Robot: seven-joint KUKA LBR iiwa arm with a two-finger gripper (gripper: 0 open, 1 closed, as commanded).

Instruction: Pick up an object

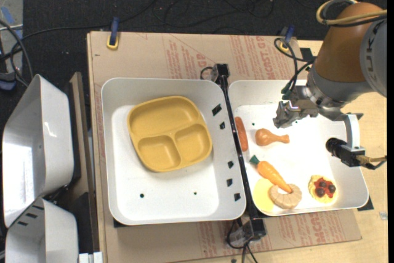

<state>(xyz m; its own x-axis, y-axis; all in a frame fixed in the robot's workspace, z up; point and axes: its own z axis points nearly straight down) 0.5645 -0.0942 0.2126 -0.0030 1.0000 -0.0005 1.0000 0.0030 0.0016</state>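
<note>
The hand (288, 114) hung low in the right bin (258, 92); whether it was open or closed I could not tell. Just beside it lay a toy drumstick (271, 137), likely light, hard and slick, best taken across its thick end, away from the carrot (273, 175)

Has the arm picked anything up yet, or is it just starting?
Nothing looks picked up yet. The gripper hovers in the right bin, just above the drumstick. The sausage and carrot lie there too. Grasping and lifting are left.
</note>
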